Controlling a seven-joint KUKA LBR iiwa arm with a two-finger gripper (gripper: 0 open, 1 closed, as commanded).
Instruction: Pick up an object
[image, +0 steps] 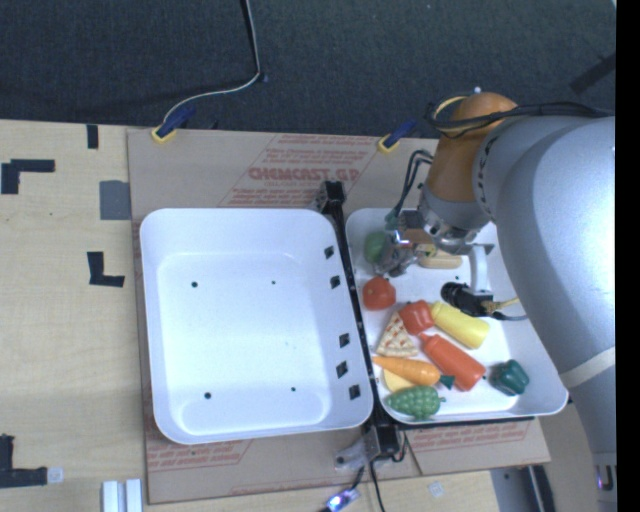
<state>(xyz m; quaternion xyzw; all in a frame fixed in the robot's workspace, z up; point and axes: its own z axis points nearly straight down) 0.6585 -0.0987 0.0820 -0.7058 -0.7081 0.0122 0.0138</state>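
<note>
The grey arm reaches in from the right over the worktop, its pincer lowered into the far left corner of the right bin; whether it is wide or narrow cannot be told. The left bin lies beside it. A green toy sits touching the pincer's left side. A red tomato lies just nearer, with a yellow piece and orange carrot nearer still.

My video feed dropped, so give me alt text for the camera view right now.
The gripper is down at the far end of the right bin, next to a red tomato and a pile of toy food: yellow corn, a carrot, a green pepper. The left bin sits alongside.
</note>
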